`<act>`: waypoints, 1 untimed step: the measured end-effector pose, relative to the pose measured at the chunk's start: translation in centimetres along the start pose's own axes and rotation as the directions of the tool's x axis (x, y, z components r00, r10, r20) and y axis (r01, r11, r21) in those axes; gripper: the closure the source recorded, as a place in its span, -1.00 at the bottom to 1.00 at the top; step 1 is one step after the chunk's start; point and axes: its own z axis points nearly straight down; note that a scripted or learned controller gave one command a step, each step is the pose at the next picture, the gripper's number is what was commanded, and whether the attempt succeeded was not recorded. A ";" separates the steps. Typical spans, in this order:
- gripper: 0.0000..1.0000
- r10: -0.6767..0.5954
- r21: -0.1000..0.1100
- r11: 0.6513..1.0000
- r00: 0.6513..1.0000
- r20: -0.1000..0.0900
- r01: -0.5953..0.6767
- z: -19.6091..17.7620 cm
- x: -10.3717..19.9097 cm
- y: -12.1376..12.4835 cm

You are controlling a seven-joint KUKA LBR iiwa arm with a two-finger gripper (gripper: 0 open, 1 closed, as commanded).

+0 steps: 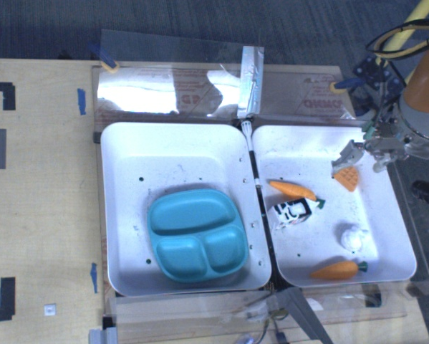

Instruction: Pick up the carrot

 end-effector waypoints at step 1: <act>-1.00 0.006 0.003 1.000 1.000 -0.002 -0.006 10.9 5.9 1.1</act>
